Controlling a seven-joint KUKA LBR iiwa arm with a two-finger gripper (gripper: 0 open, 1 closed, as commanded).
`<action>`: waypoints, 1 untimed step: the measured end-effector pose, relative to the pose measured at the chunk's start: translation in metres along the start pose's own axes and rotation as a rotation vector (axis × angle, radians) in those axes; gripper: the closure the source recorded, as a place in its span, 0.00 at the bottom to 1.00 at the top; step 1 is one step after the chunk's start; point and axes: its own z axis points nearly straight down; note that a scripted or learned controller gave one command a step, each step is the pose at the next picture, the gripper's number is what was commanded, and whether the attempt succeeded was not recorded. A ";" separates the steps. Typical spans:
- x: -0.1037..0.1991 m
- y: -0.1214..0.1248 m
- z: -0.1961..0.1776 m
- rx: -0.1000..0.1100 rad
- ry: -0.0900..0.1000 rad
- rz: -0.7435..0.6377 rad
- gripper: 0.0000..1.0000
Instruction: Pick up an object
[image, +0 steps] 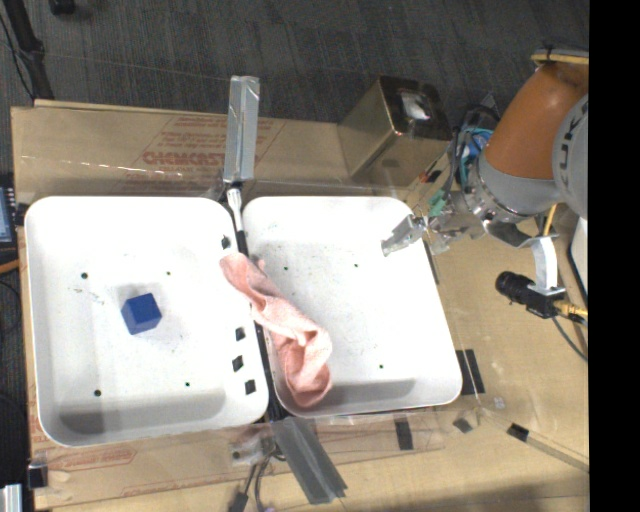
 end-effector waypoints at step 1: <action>0.032 -0.027 0.016 0.005 0.001 0.125 0.00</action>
